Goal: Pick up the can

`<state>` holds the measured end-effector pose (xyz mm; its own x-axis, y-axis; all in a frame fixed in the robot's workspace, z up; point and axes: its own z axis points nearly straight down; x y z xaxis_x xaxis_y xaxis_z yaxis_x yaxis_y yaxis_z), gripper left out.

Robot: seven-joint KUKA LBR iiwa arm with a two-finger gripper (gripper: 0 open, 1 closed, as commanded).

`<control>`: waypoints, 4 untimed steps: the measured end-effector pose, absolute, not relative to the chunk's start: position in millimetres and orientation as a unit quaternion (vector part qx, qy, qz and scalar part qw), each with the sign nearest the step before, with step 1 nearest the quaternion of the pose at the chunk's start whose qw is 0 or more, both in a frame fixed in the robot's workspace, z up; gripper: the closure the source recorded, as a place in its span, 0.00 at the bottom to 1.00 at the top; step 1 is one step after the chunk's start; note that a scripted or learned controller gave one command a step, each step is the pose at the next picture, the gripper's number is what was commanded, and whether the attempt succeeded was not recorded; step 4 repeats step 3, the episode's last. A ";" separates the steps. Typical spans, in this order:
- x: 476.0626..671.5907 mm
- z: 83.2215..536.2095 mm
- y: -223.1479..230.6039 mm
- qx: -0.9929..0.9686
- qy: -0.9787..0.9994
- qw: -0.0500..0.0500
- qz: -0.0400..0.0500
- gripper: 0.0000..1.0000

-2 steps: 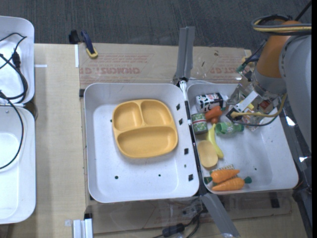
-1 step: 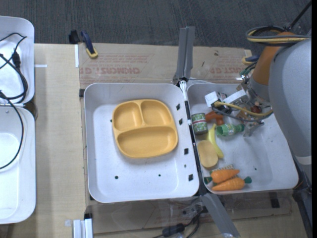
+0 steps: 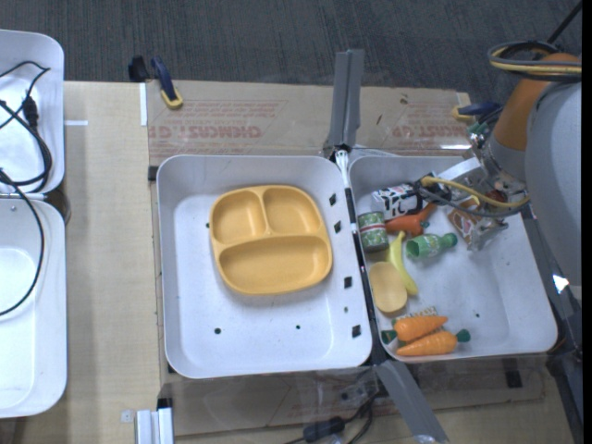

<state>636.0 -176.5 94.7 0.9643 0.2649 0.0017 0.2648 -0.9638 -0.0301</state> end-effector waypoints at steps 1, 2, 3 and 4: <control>637.3 104.2 -172.4 -0.990 -0.138 0.017 0.001 1.00; 637.8 104.5 -171.3 -0.990 -0.138 0.018 0.001 0.00; 571.4 92.4 -158.3 -0.985 -0.171 0.003 0.000 0.00; 571.4 92.4 -158.3 -0.985 -0.171 0.003 0.000 0.00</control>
